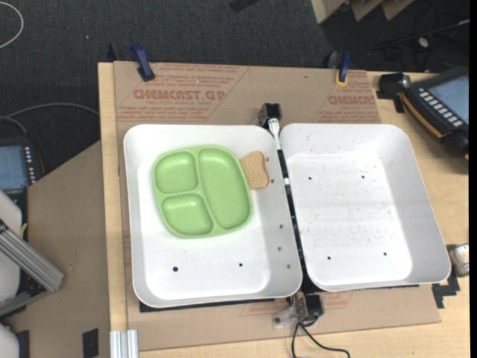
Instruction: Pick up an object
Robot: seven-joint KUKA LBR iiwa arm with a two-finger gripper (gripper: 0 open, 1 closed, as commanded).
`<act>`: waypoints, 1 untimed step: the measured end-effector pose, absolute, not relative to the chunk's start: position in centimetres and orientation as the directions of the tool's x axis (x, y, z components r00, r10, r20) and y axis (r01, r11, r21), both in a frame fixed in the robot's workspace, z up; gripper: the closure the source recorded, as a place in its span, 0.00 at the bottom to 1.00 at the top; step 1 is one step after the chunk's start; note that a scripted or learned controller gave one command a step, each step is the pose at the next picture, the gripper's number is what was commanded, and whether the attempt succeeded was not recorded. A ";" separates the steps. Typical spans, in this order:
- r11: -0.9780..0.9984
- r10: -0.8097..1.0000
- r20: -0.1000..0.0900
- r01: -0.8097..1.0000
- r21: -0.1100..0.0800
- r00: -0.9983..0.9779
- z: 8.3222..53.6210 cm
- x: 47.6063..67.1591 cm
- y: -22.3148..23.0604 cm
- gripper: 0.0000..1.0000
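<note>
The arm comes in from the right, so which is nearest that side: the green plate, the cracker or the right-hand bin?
1. Right-hand bin, on the right.
2. Cracker, by the right wall of the left bin.
3. Green plate, mid left bin, farthest.

We see two things to pick from, both in the left bin [149,267]. A pale green divided plate [202,192] lies flat and right side up in the bin's upper half, with three compartments. Touching its upper right rim lies a small tan piece [256,170], flat and roughly rectangular with rounded corners, like a cracker or slice of toast.
</note>
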State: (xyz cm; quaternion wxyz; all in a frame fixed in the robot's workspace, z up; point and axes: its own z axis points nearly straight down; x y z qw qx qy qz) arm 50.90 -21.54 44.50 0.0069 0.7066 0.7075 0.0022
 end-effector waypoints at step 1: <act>0.001 1.000 0.003 1.000 -0.007 -0.001 37.8 47.8 -18.6 1.00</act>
